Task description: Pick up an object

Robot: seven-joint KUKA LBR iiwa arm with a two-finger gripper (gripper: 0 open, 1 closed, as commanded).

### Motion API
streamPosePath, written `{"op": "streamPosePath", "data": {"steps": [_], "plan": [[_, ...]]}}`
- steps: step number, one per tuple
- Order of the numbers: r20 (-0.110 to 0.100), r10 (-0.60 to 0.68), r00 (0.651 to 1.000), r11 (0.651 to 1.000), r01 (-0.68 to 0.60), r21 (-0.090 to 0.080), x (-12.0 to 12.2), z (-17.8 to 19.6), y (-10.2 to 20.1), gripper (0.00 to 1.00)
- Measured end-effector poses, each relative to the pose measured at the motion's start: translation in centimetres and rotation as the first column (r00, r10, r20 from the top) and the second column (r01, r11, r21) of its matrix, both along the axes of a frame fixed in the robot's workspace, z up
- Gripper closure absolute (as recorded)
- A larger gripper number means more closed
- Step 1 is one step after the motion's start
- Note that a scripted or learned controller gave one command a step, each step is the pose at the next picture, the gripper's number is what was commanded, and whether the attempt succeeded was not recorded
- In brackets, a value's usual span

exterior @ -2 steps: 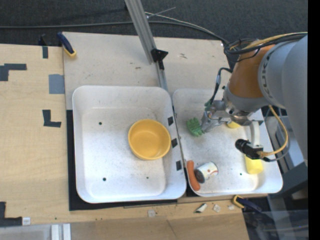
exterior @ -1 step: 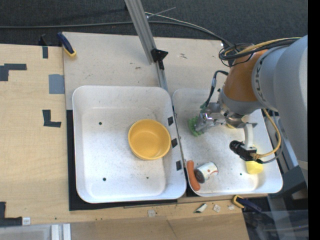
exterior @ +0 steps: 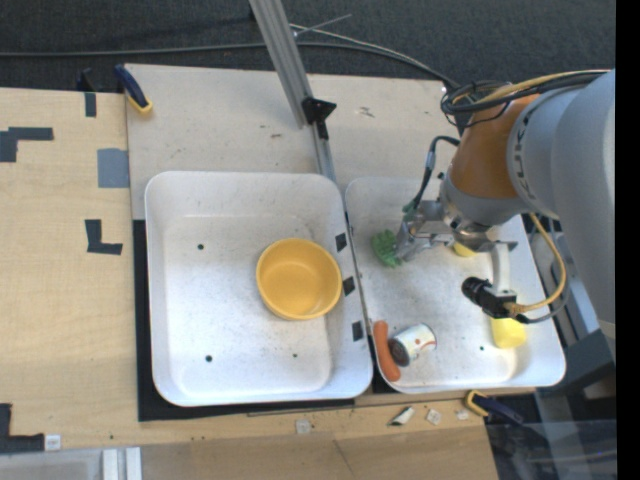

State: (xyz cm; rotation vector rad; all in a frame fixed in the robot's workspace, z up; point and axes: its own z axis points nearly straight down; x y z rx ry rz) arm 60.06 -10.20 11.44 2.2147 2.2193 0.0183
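1. The green object (exterior: 386, 247), small and lumpy and leafy-looking like a toy vegetable, lies in the right-hand bin (exterior: 440, 373) near its left wall. It sits right at the tip of the jaws (exterior: 404, 246), touching them or nearly so; I cannot tell whether it is between them.
2. Whether the jaws stand apart or together cannot be told; the wrist hides them.
3. Judging by its look, the green object is light and probably soft plastic or rubber, so it should give a little under a squeeze and not break. Its bumpy shape offers grip, but it may roll or skid on the smooth bin floor if pushed from one side.
4. The best hold is likely across its narrower middle, jaws astride it.
5. Further from the jaws, toward the bin's near edge, lie an orange carrot-like piece (exterior: 385, 351) and a small white and silver cylinder (exterior: 413, 342), just beside each other.
6. A yellow piece (exterior: 508, 332) lies behind the jaws, under the cable.
7. The yellow bowl (exterior: 297, 278) sits in the left-hand bin (exterior: 190, 193), well apart, on the table (exterior: 60, 268).
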Motion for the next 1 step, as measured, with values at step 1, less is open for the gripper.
{"op": "streamPosePath", "data": {"steps": [1], "plan": [[-0.013,-0.001,1.000,1.000,0.001,-0.003,0.16,4.27,-0.09,1.00]]}}
